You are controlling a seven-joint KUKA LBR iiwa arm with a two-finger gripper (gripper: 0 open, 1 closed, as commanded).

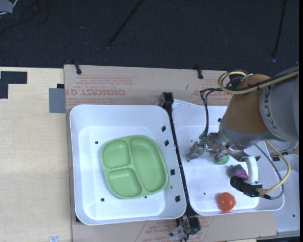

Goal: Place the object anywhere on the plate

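The green three-compartment plate [134, 165] lies in the left white bin [86, 135] with nothing on it. In the right bin [202, 120], my gripper [193, 153] hangs low near the divider, pointing left, open with nothing between its fingers. A small green object [222, 159] sits just right of the gripper, partly under the wrist. A purple-pink object [239, 172] lies further right. A red-orange round object [225, 201] rests near the bin's front edge.
A black divider strip [172, 150] runs between the two bins. A black connector with yellow cable [248, 187] hangs off the arm over the right bin's front right. The arm's grey and orange body [252, 112] covers the bin's far right.
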